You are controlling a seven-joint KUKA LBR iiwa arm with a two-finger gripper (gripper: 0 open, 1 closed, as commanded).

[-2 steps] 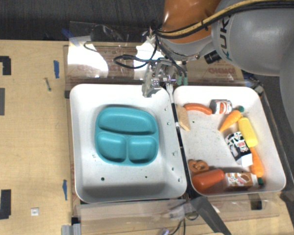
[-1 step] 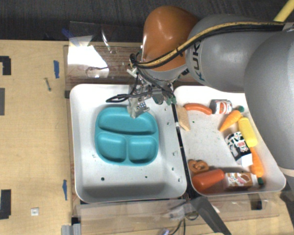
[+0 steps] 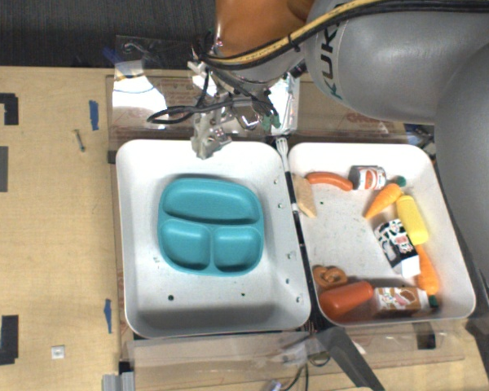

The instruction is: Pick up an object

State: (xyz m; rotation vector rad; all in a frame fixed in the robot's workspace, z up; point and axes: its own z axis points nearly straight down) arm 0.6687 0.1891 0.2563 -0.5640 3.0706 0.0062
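My hand [image 3: 205,141] hung over the far rim of the left bin [image 3: 138,243], above the teal tray [image 3: 210,226]; I couldn't tell its state. The toy food, a carrot [image 3: 383,199] and banana [image 3: 412,218] among it, lay in the right bin [image 3: 342,226].

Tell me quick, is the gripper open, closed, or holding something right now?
Gripper: cannot be told from this view; it sits over the far rim of the left bin, nothing visibly held.
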